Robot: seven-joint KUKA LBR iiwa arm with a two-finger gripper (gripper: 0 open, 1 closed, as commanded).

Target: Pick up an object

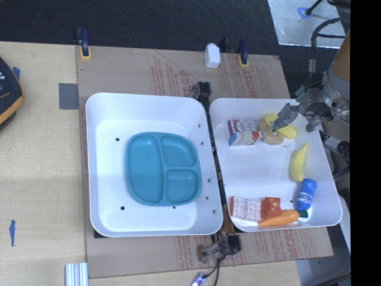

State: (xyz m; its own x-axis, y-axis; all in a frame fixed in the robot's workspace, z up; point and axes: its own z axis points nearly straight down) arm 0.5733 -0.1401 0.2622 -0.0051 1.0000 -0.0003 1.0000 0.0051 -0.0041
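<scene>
Lying in the right bin (333, 177), the candidate objects are spread apart: a small milk carton (243, 132) near the upper left, a tan round piece (272, 138) beside it, and a yellow item (281, 126) at the upper edge. The hand (297, 117) hangs over the bin's upper right corner, one dark finger reaching down to the yellow item; whether its fingers are apart or together cannot be told, and nothing is seen between them. Further from the hand lie a banana (298, 162), a blue bottle (305, 194), a carrot (278, 218), and a red-and-white packet (254, 208). The left bin (104, 159) holds a blue divided plate (162, 168). Both bins sit on cardboard (149, 70) over the bench (36, 177).
</scene>
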